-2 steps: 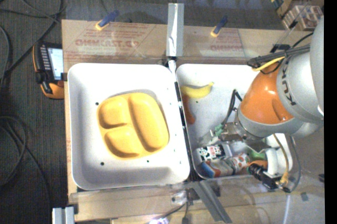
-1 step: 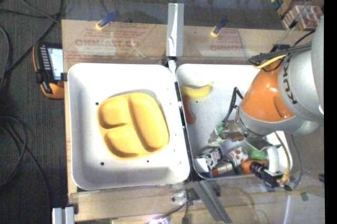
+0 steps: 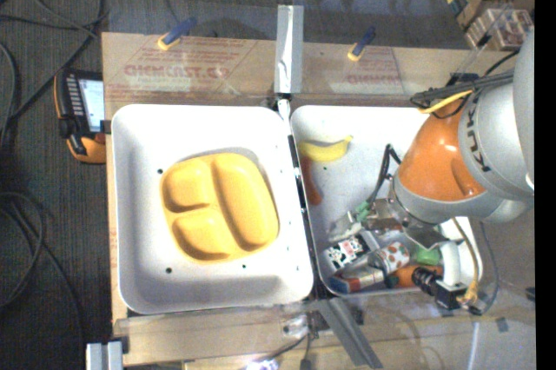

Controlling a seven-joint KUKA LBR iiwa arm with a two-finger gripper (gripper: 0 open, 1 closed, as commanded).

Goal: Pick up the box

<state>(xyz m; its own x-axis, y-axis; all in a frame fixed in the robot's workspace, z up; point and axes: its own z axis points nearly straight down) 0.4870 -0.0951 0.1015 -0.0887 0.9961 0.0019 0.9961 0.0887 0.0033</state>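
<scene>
A small box (image 3: 345, 253) with a black and white print lies near the front of the right bin (image 3: 382, 121), among other clutter. My gripper (image 3: 372, 225) hangs low over the bin's front half, just above and to the right of the box, below the arm's orange band (image 3: 439, 164). The arm's body hides the bin's right part and whatever lies under it. I see nothing clearly held.
A banana (image 3: 326, 148) lies at the back of the right bin, with a red item (image 3: 311, 188) by the left wall. A brown cylinder (image 3: 365, 278), a spotted item (image 3: 396, 255) and a green piece (image 3: 426, 255) crowd the front. A yellow divided tray (image 3: 221, 203) sits in the left bin (image 3: 139, 134).
</scene>
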